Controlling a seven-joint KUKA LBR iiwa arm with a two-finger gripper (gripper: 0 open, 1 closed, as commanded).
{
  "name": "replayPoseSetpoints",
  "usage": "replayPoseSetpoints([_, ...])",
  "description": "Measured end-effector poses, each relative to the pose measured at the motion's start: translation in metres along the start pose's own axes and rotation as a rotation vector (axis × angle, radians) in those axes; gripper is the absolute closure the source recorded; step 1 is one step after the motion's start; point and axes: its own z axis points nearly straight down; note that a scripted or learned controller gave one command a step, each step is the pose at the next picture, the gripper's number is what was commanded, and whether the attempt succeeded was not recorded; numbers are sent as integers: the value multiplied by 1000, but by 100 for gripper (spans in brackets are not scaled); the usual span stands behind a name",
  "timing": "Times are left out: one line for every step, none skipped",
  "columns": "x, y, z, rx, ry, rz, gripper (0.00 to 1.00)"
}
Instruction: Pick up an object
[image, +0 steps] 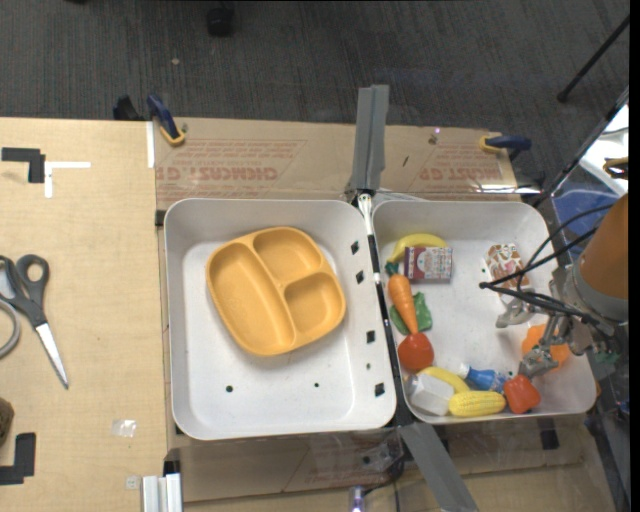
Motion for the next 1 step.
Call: replayPoseSetpoints([8, 0, -3, 4, -14, 31, 0])
